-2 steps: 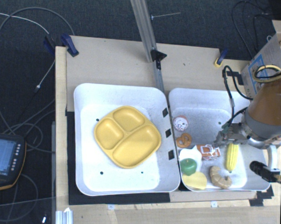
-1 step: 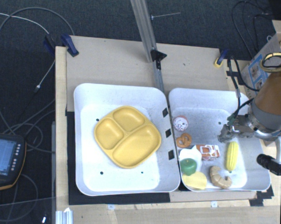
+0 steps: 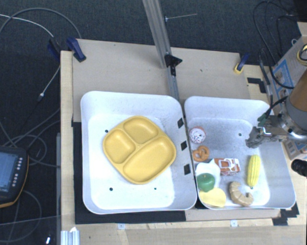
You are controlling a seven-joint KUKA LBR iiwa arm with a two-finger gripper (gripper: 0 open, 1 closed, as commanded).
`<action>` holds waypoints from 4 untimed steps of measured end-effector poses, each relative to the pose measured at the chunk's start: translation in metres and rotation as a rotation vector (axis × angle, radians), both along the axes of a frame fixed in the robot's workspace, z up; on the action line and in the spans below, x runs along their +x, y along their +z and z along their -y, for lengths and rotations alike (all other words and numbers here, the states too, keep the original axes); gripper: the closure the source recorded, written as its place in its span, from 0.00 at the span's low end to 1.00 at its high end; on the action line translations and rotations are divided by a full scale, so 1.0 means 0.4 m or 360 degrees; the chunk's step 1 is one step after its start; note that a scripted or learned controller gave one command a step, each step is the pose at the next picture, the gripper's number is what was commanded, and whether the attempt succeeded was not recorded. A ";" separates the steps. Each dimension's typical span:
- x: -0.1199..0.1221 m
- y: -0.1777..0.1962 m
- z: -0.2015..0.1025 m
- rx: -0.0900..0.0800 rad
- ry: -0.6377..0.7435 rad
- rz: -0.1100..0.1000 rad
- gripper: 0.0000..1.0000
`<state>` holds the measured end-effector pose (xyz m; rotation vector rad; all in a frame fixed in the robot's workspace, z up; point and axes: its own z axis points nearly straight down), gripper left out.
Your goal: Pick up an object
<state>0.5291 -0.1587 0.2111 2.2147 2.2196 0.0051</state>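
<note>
My gripper (image 3: 254,139) hangs over the right part of the right bin (image 3: 230,108), above and slightly right of a yellow corn cob (image 3: 253,170). Nothing shows between its fingers. Toy foods lie along the bin's near half: a round white and pink piece (image 3: 197,135), a brown pretzel (image 3: 201,153), a small red and white carton (image 3: 228,166), a green apple (image 3: 206,182), a yellow wedge (image 3: 213,197) and a tan croissant-like piece (image 3: 240,194).
The left bin (image 3: 94,142) holds a yellow divided plate (image 3: 139,149). A metal pole (image 3: 160,31) slants down to the divider between the bins. Cables and a teach pendant (image 3: 4,174) lie to the left of the bench.
</note>
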 end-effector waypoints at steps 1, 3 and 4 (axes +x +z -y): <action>0.004 0.107 0.000 0.0000 0.0000 0.0000 1.00; 0.092 0.050 -0.235 0.0005 0.0006 -0.0009 1.00; 0.147 0.074 -0.350 0.0007 0.0007 -0.0006 1.00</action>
